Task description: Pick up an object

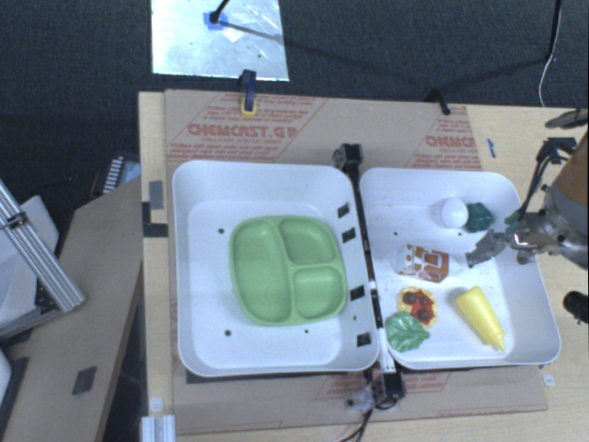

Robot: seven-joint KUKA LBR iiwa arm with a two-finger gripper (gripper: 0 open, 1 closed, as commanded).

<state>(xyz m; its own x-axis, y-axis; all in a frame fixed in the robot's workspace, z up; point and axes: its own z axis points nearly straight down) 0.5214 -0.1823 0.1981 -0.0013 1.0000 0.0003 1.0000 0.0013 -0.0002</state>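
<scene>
Two white bins sit on a cardboard-topped bench. At right, the gripper (pixel 480 250) (fingers unclear, cannot tell) hovers near the yellow cone (pixel 481 315): light, stiff plastic, likely slippery; grasp mid-body.

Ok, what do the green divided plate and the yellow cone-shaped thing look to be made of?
The green divided plate looks like moulded plastic, matte: uniform pale green, soft rounded compartment ridges, no glare. The yellow cone-shaped thing seems plastic or rubber, smooth, with a faint sheen; the picture is too coarse to tell which.
</scene>
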